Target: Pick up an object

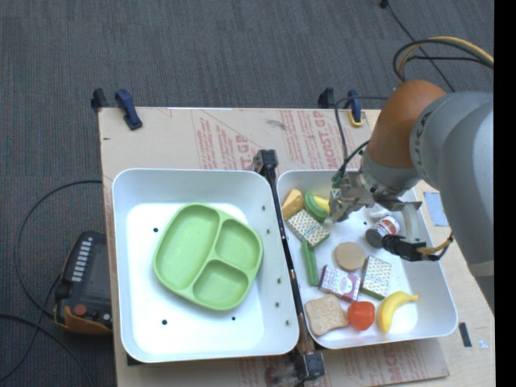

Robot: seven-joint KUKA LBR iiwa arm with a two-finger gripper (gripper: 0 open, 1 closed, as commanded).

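Right bin, shallow, white: holds a scatter of toy food. Nearest the gripper are a yellow-green piece, just left of the fingertips at the bin's upper left, and a yellow wedge further left against the wall. Just below these lies a checkered green-and-white packet, tilted, close under the gripper. A green stick runs down along the left wall. A round tan biscuit sits mid-bin; below it a pink-and-white packet and a second green-patterned packet, side by side. Along the near edge: a toast slice, a red tomato touching it, and a yellow banana. A small red-and-white can lies to the gripper's right.

Gripper: lowered into the upper left of the right bin, pointing down; whether anything sits between its fingers, or how far apart they stand, cannot be told. The grey arm with orange band enters from the right.

Left bin: white, bearing a light green three-compartment plate set at a slant.

Surface: both bins rest on a brown cardboard-covered board with red print, held by blue clamps at the far edge. Floor: dark grey carpet. A black-and-orange pendant with cable lies on the floor at left.
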